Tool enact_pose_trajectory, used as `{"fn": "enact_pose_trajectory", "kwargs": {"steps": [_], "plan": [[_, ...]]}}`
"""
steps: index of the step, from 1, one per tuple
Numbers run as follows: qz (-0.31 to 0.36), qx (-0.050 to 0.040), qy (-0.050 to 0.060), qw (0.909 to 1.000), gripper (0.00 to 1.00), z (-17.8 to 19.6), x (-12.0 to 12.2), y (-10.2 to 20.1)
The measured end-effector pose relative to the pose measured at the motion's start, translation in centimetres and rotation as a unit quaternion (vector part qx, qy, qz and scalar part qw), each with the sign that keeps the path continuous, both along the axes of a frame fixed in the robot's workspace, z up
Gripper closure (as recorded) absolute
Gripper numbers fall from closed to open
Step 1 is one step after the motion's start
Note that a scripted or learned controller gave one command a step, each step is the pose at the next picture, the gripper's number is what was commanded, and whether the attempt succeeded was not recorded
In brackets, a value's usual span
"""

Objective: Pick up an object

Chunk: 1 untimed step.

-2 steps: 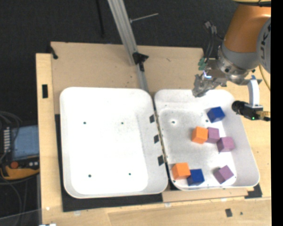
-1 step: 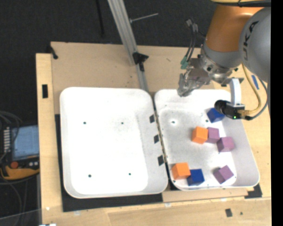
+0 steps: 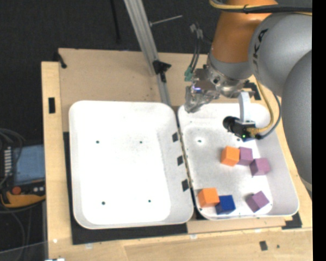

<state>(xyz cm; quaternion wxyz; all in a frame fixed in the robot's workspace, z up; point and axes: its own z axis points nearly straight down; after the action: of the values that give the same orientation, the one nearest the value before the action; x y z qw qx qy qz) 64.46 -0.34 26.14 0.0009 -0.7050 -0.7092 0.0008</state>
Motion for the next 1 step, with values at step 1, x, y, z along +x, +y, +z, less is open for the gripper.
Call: {"fn": "enact_pose_trajectory", "kwargs": {"steps": [1], "plan": [[0.0, 0.0, 0.0, 1.0, 1.0, -1.88, -0.76, 4.94]]}}
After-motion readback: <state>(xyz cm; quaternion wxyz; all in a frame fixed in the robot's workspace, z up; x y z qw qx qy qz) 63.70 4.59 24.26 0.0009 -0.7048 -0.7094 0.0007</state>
